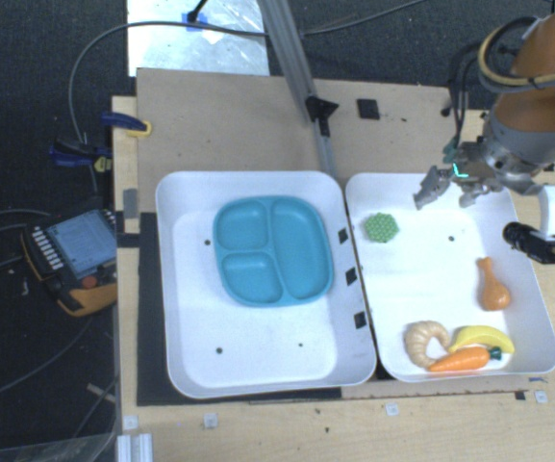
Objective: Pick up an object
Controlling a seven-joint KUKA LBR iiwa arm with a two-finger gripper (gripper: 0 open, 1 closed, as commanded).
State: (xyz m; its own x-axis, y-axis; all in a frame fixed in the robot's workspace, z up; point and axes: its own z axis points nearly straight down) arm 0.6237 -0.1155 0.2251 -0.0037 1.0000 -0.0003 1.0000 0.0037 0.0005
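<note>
White bins sat side by side; the right bin (392, 354) held a green ball (382, 227) near its upper left, an orange drumstick (492, 286) at right, and a croissant (424, 339), banana (483, 337) and carrot (461, 359) bunched at lower right. Near that bin's upper edge hovered the gripper (453, 191), fingers spread, pinching nothing. This looked like the approach step. Next it needed to centre over one item, perhaps the nearby ball, and descend.
</note>
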